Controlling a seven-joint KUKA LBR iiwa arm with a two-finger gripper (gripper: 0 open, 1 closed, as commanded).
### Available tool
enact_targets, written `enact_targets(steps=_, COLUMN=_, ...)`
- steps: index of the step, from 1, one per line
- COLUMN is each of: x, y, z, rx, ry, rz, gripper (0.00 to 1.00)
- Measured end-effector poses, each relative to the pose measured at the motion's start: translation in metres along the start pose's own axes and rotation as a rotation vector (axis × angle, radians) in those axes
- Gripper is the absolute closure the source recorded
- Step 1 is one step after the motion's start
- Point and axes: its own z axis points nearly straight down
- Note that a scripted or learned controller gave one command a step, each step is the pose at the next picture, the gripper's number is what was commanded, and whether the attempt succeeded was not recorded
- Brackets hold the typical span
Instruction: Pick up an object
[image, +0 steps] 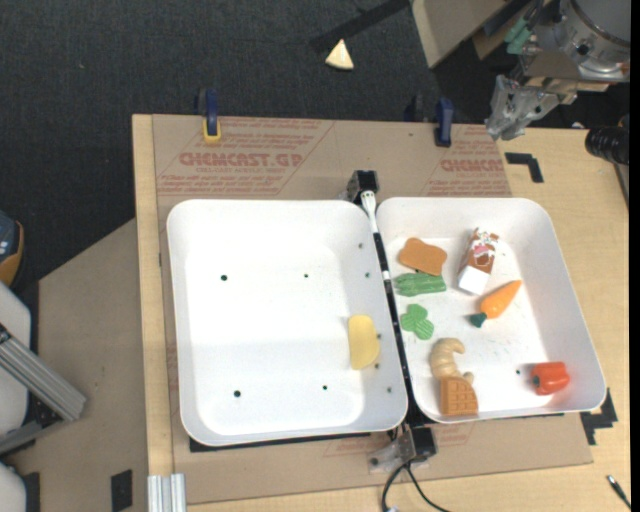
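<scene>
**A:** Starting nearest the camera: in the right bin (575, 330), a waffle-patterned brown piece (459, 396) sits by the front rim, with a tan curved piece (446, 353) touching it just behind.

**B:** And an orange-red pepper (549, 376) off toward that bin's front right corner, apart from the rest.

**A:** In the left bin (200, 300), 1 item, a yellow piece (362, 341), lying close to the wall shared by the 2 bins.

**B:** Moving back in the right bin: a small green leafy piece (417, 321), then a carrot (498, 299) lying at a slant with its green end toward the front.

**A:** Behind those, a longer green piece (420, 284), a white carton with a brown top (479, 261), and an orange-brown slab (422, 256) just beside the green piece.

**B:** Farther still, 2 blue clamps, the left clamp (209, 112) and the right clamp (443, 118), hold the cardboard-covered worktop (150, 300) at its back edge.

**A:** And the hand (510, 112)?

**B:** Up past the right bin's far rim, over the worktop's back edge, well apart from every object. Nothing sits between its fingers; whether they're spread or closed, I can't tell.
</scene>
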Motion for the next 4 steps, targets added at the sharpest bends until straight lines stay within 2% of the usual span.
enact_targets(steps=1, x=0.074, y=-0.040, z=0.066, rx=0.016, ry=0.005, rz=-0.005, gripper=1.00)
enact_targets(steps=2, x=0.185, y=-0.059, z=-0.046, rx=-0.008, ry=0.009, rz=-0.012, gripper=1.00)
enact_targets(steps=3, x=0.249, y=-0.102, z=0.016, rx=0.015, ry=0.003, rz=-0.007, gripper=1.00)
enact_targets(steps=4, x=0.278, y=-0.163, z=0.090, rx=0.019, ry=0.000, rz=-0.004, gripper=1.00)
